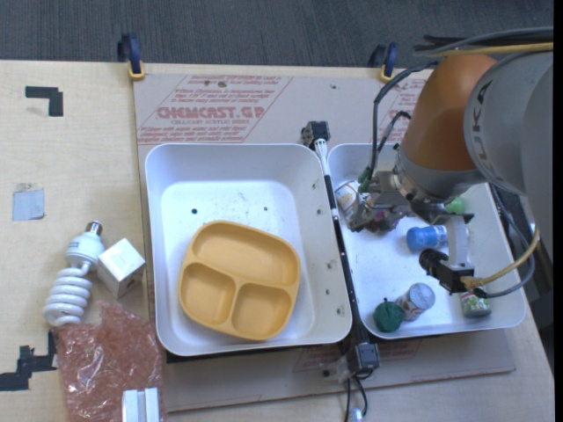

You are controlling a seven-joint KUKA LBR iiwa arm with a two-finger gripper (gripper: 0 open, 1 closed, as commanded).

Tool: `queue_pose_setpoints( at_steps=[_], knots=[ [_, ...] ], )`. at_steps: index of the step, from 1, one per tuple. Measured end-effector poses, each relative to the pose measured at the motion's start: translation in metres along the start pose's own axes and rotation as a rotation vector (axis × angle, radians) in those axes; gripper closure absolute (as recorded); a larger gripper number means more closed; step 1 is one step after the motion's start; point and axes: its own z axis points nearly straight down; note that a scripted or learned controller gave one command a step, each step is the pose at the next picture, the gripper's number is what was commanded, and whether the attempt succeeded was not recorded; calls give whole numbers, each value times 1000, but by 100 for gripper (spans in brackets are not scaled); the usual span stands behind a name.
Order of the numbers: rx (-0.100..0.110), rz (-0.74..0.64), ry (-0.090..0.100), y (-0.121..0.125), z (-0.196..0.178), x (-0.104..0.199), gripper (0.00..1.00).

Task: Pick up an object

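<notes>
My gripper [376,215] is down in the right bin [493,323], near its upper left corner and under the bulky grey and orange wrist. A small pale object [347,199] lies just left of it against the bin wall. To the gripper's right lies a blue cylinder [427,236], and a small green piece [455,206] peeks out beside the wrist. At the front of this bin are a dark green ball [387,316], a small round jar [417,299] and a little printed box [475,305]. Whether anything sits in the gripper is hidden.
The left bin [167,174] holds a yellow divided plate [239,280]. Outside the bins at the left lie a spiral light bulb [75,280], a white cube [121,262] and a pink mesh bag [110,359]. A cardboard sheet [211,112] lies behind the bins.
</notes>
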Motion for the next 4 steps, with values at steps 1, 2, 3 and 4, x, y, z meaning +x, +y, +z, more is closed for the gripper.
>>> queue_pose_setpoints(
  at_steps=[1, 2, 3, 4],
  knots=[
    [-1, -3, -2, 1, -10, 0, 100],
    [-3, -5, -3, 2, -19, -1, 100],
    [-4, -7, -4, 3, -29, -1, 100],
    [-6, -9, -6, 4, -39, -2, 100]
  ],
)
